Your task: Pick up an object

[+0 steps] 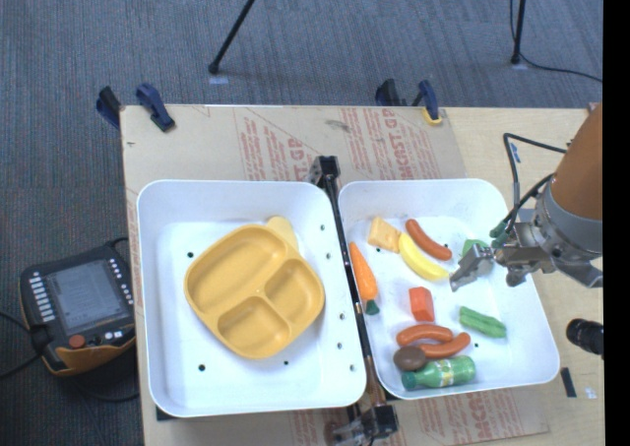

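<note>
Camera view, my gripper (489,268) jaws spread wide, holding nothing, banana (421,257) just left of them, green pepper (481,321) below.

Cardboard-topped desk (285,139) here, two white bins resting on it side by side: left bin (157,237), right bin (472,190), edges touching.

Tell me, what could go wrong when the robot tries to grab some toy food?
The food sits close together in the right bin, so the gripper might bump the banana or the sausage resting on it. The carrot lies against the bin's left wall, which could block a finger. Round pieces like the sausages may slip free.
</note>
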You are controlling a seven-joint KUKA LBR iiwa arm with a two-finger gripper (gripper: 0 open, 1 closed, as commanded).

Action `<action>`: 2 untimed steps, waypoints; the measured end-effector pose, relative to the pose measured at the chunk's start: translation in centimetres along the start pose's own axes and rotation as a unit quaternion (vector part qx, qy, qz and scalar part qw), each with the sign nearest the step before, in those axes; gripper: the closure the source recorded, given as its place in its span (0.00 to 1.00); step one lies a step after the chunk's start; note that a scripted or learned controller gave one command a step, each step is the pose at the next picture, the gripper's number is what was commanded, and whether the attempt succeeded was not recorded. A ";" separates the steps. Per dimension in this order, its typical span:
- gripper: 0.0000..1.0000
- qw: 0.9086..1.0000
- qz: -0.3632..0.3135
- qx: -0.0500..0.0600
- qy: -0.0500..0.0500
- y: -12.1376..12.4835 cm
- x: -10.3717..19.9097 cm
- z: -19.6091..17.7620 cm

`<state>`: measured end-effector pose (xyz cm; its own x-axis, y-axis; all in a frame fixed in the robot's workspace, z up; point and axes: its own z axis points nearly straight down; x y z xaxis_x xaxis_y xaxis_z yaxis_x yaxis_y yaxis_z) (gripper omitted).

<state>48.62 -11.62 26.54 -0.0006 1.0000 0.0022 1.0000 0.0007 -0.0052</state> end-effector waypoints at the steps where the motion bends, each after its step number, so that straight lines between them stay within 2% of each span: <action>1: 0.00 1.000 0.001 0.001 0.001 -1.1 1.6 15.9; 2: 1.00 1.000 0.003 0.003 0.002 -1.1 1.6 15.1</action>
<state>47.43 -10.01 11.47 0.0050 1.0000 0.0052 0.9999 -0.0050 -0.0111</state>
